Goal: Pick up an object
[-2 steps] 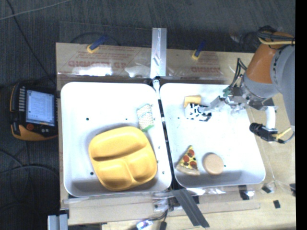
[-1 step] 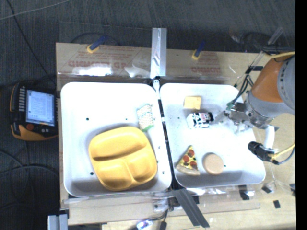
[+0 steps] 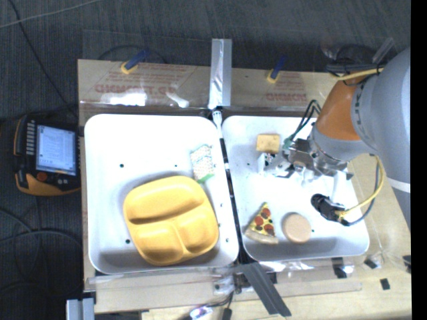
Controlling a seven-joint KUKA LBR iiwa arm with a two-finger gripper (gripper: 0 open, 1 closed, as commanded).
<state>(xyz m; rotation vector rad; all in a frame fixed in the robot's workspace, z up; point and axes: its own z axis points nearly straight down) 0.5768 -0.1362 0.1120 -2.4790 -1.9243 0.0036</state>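
The arm point(image 3: 363, 112) is reaching in from the right over the right bin point(image 3: 361, 244), and its end effector point(image 3: 275, 163) is hanging low in the upper left part of that bin. How far open the end effector is cannot be told, and nothing is showing in its grasp.

A tan square block point(image 3: 268, 142) is lying just beside the end effector, on the side towards the bin's far wall; whether the two are touching cannot be told. A toy pizza slice point(image 3: 261, 224) is sitting near the front of the right bin, close to the divider between the bins, and a round tan disc point(image 3: 297, 227) is lying just beside it, on the side away from the divider.

In the left bin point(image 3: 107, 139) a yellow divided tray point(image 3: 171, 219) is taking up most of the front half. A small green-and-white packet point(image 3: 202, 163) is lying by the tray's far corner, next to the divider.

Both bins are sitting side by side on the surface point(image 3: 93, 79). A handheld control pendant point(image 3: 48, 153) with a lit screen is lying on the dark floor to the left of the surface.
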